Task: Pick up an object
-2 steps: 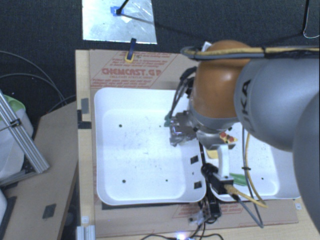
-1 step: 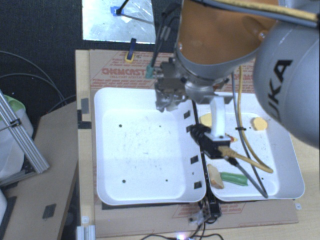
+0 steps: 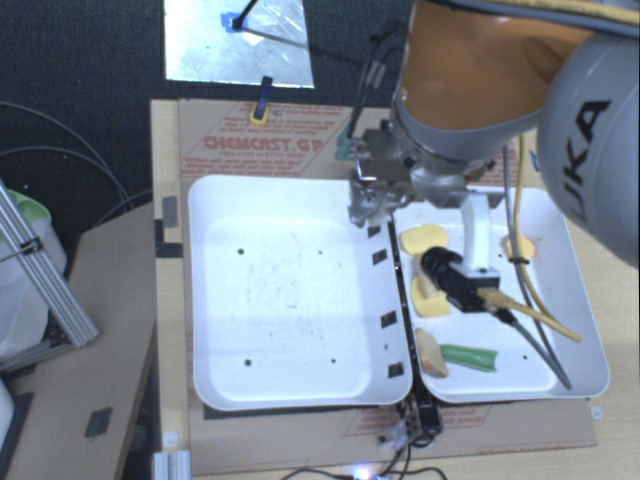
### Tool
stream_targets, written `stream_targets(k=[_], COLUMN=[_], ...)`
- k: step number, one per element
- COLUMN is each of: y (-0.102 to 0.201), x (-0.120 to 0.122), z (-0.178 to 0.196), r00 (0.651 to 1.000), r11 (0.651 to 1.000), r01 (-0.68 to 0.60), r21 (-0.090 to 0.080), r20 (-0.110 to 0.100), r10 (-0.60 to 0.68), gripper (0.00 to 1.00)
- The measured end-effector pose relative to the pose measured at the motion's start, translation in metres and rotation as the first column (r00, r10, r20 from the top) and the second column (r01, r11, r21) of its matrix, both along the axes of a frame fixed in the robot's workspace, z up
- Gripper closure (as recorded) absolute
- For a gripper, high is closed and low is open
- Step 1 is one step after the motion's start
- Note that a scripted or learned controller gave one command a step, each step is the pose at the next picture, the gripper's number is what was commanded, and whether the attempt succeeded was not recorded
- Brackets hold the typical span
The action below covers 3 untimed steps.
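While the pickable things lie in the right bin [image 3: 575,373], the gripper [image 3: 372,206] hangs over the far end of the seam where the two bins meet, with nothing visibly in its grasp. A yellow piece [image 3: 423,238] sits at the bin's far left and a second yellow piece [image 3: 432,303] nearer. A tan piece [image 3: 430,353] and a green piece [image 3: 468,356] lie just beside each other at the near left corner. How wide the gripper stands cannot be told from this angle.

The risk, judged from here, is that a straight descent would meet the twin rims rather than any object. The targets also crowd the bin's left wall, so a grasp could catch the wall or knock a piece aside. Tan and green lie so close that taking one could dislodge the other.

Open room lies leftward over the left bin [image 3: 280,298] and toward the right bin's near right, though the arm [image 3: 480,58] overhangs its far side.
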<state>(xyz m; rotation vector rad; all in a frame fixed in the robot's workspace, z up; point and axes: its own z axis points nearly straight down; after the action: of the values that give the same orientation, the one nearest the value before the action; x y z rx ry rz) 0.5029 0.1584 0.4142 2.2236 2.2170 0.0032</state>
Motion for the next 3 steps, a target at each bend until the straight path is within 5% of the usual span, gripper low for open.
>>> stream_targets(k=[1,2,3], y=[-0.025,-0.044,-0.09], x=[0.02,-0.019,-0.015], z=[0.053,-0.067,0.03], r00=[1.0,1.0,1.0], r11=[1.0,1.0,1.0], r01=[-0.002,-0.001,0.0], r21=[0.001,-0.003,0.001], r20=[0.006,-0.014,0.01], r10=[0.002,0.001,0.0], gripper=[1.0,1.0,1.0])
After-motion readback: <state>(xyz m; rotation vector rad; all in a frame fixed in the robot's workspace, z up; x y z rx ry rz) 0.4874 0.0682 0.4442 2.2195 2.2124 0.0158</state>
